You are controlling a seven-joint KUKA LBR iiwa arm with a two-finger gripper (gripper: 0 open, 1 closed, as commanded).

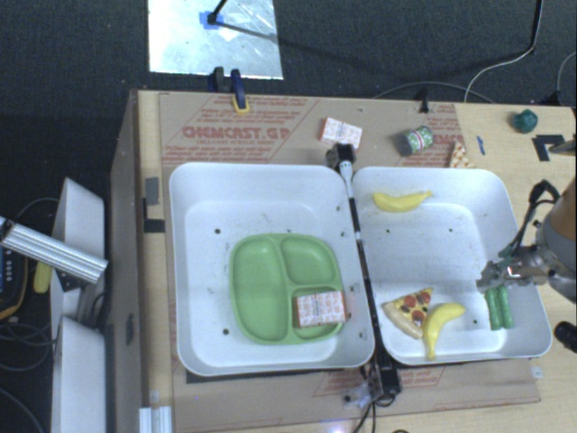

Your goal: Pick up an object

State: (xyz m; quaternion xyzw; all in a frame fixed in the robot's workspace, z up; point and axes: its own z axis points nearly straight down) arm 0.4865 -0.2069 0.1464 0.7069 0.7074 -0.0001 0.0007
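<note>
Holding a cracker (320, 308), green plate (261, 282) in left bin (194, 242).

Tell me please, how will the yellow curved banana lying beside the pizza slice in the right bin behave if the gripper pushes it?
The yellow curved banana probably pivots or rocks rather than slides straight, given its bent shape. It looks like a smooth plastic toy, so likely light, stiff and somewhat slippery. It touches the triangular pizza slice, so a push would probably shift that too.

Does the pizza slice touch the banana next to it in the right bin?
Touching. In the camera view, the banana lies against the lower right edge of the pizza slice, overlapping it with no white bin floor visible between them.
</note>
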